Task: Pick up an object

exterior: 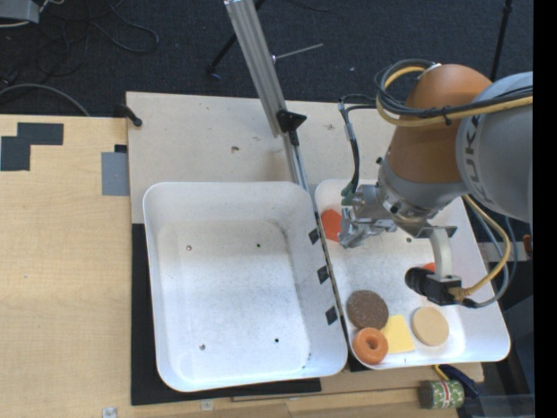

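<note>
Partial dark lettering, "UK", shows on the grey arm [500, 146] at the right edge; no other writing is readable. The arm reaches in from the right, its orange band [435, 116] bulging over the right bin [487, 342]. The tool [355, 232] hangs low at the upper left of that bin, hard by the divider between the two bins. Just left of it sits a small orange-red object [331, 224], touching or very nearly touching the tool; its shape is half hidden, so its long axis cannot be judged, and whether the fingers are apart or closed on it cannot be told from this angle.

Down at the near end of the right bin, a cluster: a dark brown round disc [367, 308] lying flat, an orange ring [372, 345] just below it, a yellow block [399, 334] beside the ring, and a tan round disc [430, 326] to its right. The left bin [165, 233] sits alongside on the counter [61, 259]. A silver rail [259, 64] slants down toward the divider.
</note>
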{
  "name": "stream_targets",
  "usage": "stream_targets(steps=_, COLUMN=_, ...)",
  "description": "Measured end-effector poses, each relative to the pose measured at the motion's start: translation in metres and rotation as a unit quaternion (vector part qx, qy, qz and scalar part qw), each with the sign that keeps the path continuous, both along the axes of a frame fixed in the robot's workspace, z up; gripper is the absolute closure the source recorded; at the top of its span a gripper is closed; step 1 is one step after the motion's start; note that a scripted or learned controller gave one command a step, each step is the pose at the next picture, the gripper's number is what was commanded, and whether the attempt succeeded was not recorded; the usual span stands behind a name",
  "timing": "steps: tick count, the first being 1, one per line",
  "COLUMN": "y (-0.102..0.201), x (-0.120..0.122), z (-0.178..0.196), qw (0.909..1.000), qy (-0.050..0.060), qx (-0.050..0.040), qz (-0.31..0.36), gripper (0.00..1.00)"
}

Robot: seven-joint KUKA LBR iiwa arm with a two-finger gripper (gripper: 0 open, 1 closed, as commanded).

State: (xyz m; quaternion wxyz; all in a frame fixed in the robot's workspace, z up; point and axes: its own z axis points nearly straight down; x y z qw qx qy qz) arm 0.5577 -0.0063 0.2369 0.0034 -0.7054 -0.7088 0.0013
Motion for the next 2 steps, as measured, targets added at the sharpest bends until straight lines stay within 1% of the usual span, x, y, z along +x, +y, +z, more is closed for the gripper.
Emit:
stream_targets(steps=1, y=0.043, x=0.018, z=0.004, qw=1.0000, qy=-0.002, qx=-0.0007, qz=-0.001, gripper=1.00)
stream_targets(steps=2, y=0.085, x=0.031, z=-0.006, qw=1.0000, qy=-0.002, qx=-0.0013, qz=-0.001, gripper=1.00)
